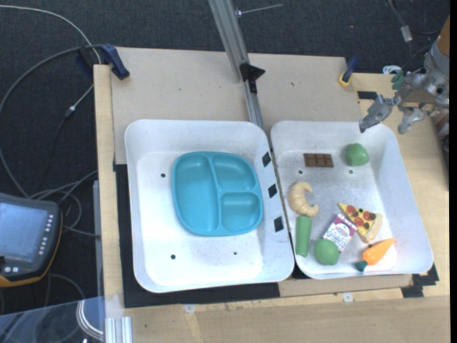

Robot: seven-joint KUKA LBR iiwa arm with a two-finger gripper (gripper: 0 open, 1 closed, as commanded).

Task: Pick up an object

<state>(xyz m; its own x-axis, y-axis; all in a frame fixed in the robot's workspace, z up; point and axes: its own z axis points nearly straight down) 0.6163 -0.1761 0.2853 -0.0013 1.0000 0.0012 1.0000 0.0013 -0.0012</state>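
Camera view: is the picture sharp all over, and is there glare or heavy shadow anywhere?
In the camera view, light is soft and even, with faint shadows under the toys; the blue tray and chocolate bar look sharp, the white bins are bright but not blown out, the end effector at the right edge looks slightly soft, and the bottom left corner shows a blurred pale object.

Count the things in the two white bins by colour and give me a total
Green: 3, a ball, a cucumber, an apple
Blue: 1, a plate
Brown: 1, a chocolate bar
Tan: 1, a croissant
Orange: 1, a carrot
Mixed: 2, a pizza slice, a carton
Total: 9
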